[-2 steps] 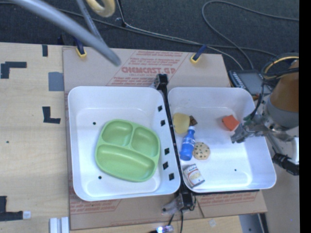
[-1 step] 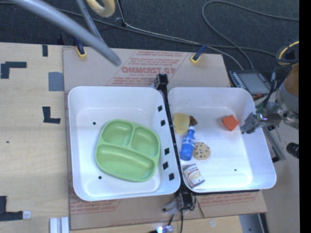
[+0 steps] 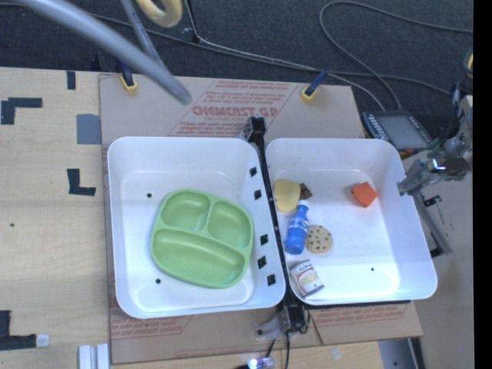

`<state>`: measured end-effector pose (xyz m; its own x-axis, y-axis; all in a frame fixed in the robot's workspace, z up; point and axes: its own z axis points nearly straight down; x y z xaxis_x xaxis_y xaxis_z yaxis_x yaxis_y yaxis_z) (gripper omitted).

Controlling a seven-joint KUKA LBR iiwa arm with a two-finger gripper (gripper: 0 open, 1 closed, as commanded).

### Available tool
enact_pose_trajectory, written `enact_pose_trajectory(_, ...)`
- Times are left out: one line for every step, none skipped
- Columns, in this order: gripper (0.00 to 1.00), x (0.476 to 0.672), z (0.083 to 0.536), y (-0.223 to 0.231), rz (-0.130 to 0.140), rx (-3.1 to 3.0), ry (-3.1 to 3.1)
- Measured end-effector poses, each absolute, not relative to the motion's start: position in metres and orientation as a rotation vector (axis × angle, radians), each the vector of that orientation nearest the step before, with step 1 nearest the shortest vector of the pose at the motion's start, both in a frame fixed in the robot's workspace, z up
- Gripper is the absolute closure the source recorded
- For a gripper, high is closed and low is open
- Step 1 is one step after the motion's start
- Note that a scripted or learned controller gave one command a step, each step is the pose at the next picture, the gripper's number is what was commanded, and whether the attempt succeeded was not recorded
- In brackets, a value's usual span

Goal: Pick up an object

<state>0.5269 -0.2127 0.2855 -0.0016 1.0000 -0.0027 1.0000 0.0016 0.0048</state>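
The right bin (image 3: 400, 283) holds several small things. An orange block (image 3: 364, 194) lies toward its right side. A yellow rounded piece (image 3: 286, 194) sits near the divider with a small brown item (image 3: 306, 191) beside it. Below them lie a blue bottle (image 3: 296, 230), a speckled cookie (image 3: 318, 240) and a small labelled can (image 3: 307, 277). My gripper (image 3: 419, 177) hangs at the bin's right rim, to the right of the orange block and apart from it. Nothing shows in its grasp.
The left bin (image 3: 123, 206) carries a green divided plate (image 3: 204, 237). A black divider (image 3: 265, 229) runs between the bins. Cables and a dark device (image 3: 396, 127) lie behind the right bin. A grey pole (image 3: 100, 29) crosses the upper left.
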Motion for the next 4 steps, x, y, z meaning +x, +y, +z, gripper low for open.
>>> enact_pose_trajectory(1.0,0.525,0.289,-0.161,0.001,2.216,2.228)
enact_pose_trajectory(1.0,0.525,0.29,-0.108,0.001,2.215,2.229)
enact_pose_trajectory(1.0,0.528,0.27,-0.059,-0.002,2.217,2.228)
enact_pose_trajectory(1.0,0.532,0.254,-0.002,-0.002,2.216,2.231)
